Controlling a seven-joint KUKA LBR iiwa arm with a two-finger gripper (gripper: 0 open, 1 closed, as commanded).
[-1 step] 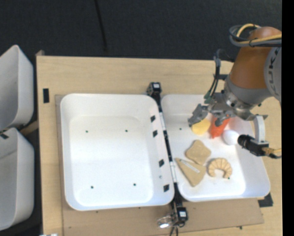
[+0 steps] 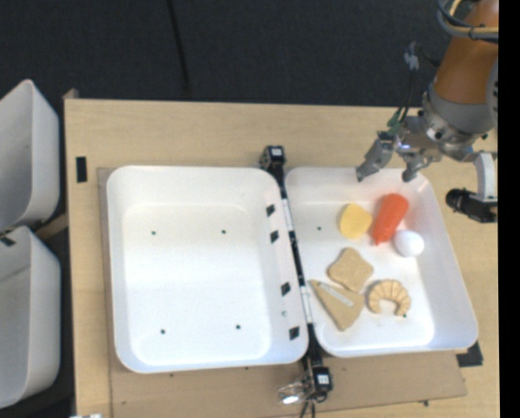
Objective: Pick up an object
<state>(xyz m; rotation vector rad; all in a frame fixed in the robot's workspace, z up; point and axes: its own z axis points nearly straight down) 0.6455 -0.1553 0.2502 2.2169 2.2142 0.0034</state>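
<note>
Nearest, in the right bin [image 2: 447, 316], lie a croissant [image 2: 389, 296] and sandwich wedge [image 2: 336, 302]. Gripper [image 2: 388, 169] hovers above the bin's far edge, fingers spread, holding nothing. Descend vertically, centred over the carrot [image 2: 389, 217], before closing.

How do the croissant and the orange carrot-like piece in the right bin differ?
The croissant is tan, curved and ridged; the orange piece is smooth, straight and tapered. The croissant lies near the bin's front, apart from its neighbours; the orange piece lies further back, close beside a white egg-shaped item and a yellow piece. Both rest in the right bin, and neither is between the jaws of the gripper.
</note>
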